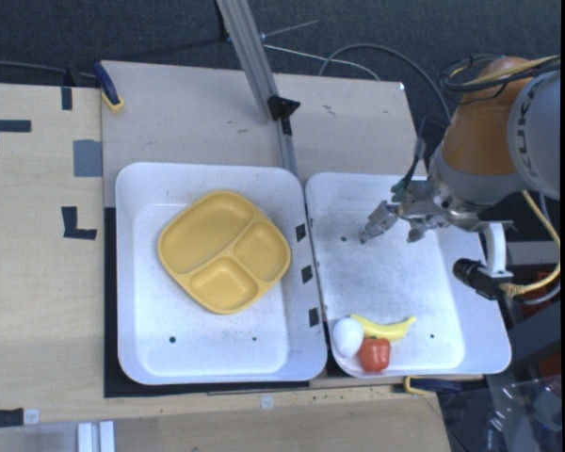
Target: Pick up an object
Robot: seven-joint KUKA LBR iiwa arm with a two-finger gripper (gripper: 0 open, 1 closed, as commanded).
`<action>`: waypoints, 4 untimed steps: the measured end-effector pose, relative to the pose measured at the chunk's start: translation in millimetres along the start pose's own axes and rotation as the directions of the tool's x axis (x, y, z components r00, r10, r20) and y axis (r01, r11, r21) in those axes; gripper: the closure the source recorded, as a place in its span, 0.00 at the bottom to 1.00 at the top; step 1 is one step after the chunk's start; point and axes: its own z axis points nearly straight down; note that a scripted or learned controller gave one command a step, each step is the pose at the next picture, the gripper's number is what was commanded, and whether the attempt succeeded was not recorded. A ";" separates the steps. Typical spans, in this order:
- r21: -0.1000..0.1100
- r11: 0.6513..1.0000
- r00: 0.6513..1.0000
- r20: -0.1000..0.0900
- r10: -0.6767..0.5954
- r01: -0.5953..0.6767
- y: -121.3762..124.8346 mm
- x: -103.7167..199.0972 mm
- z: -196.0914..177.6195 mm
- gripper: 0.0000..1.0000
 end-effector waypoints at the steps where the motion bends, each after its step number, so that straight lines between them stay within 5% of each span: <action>1: 0.000 1.000 1.000 0.000 0.000 0.000 0.0 -0.2 -0.1 0.00; 3: 0.006 1.000 1.000 0.000 0.001 -0.001 1.9 8.1 92.8 0.00; 4: -0.001 1.000 1.000 0.002 0.001 -0.001 1.9 8.1 111.2 0.00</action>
